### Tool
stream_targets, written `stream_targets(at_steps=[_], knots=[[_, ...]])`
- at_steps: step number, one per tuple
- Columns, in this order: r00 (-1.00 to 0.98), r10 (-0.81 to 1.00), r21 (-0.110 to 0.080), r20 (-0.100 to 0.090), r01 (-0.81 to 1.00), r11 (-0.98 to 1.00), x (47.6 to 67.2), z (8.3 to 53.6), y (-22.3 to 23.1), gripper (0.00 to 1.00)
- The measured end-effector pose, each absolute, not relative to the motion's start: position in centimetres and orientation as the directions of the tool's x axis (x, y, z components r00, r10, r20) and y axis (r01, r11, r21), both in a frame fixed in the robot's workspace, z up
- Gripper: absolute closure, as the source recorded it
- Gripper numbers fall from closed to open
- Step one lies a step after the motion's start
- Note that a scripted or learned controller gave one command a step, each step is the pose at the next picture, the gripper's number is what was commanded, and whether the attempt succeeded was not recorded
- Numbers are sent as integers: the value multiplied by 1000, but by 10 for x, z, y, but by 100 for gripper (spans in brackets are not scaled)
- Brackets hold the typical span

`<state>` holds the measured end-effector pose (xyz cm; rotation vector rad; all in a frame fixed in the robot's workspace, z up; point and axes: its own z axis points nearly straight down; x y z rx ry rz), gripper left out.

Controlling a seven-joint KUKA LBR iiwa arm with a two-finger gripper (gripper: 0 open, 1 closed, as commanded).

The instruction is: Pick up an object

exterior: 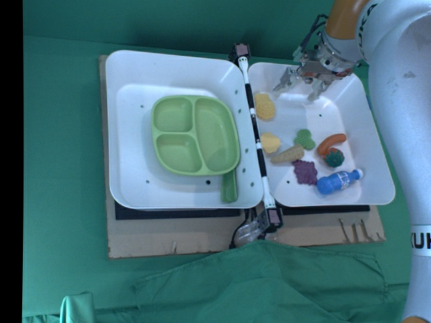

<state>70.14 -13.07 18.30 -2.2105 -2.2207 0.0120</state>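
Only readable text: black letters "KU", cut off by the frame edge, on a white band of the arm, low at the picture's right; prob. start of the maker's name, rest not visible. The blue bottle, near the front right corner of the right bin, has a pale label, but print is too small to read. No other legible text, nos. or signs on the bins, the green plate or the toy foods.
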Motion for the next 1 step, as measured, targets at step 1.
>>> stream_targets(at_steps=[1], knots=[[-1,1000,-8,0,1000,1,700,184,-131,0]])
